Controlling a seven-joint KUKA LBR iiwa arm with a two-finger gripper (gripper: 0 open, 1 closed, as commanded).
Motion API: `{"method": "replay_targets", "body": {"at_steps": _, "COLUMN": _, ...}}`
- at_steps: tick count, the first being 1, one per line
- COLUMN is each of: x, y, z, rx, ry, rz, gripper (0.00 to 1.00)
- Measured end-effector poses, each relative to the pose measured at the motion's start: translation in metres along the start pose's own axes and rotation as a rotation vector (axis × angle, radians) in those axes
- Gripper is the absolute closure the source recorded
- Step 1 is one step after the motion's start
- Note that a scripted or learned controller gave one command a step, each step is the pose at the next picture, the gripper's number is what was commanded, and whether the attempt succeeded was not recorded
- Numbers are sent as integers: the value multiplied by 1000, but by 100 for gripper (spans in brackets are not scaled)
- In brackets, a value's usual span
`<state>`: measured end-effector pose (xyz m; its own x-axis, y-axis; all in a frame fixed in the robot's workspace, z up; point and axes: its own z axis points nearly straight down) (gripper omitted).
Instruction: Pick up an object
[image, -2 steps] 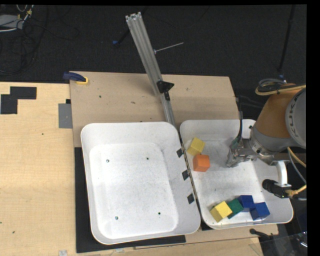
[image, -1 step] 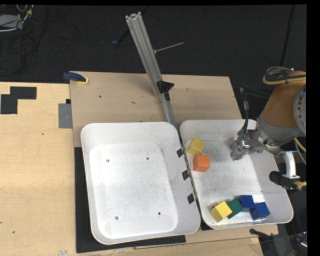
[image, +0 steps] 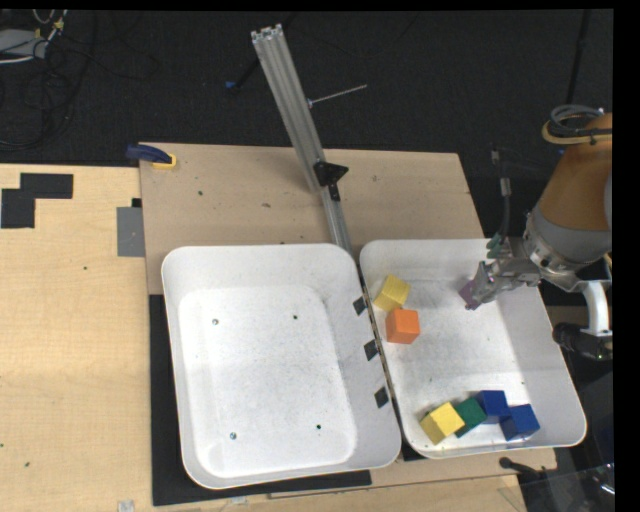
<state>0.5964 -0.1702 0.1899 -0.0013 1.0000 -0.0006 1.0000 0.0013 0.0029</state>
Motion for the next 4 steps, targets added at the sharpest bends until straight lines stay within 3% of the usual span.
{"method": "replay_targets", "body": {"at_steps": 1, "x": -1, "y": 1, "z": -42, "rx": 0, "ry": 0, "rz": -1, "gripper": 100}}
{"method": "replay_targets", "body": {"at_steps": 2, "x": 52, "y": -2, "z": -52, "rx": 5, "ry": 4, "rz": -3, "gripper": 100}}
{"method": "replay_targets", "body": {"at_steps": 4, "x": 164, "y": -8, "z": -36, "rx": 8, "ry": 4, "rz": -4, "gripper": 100}}
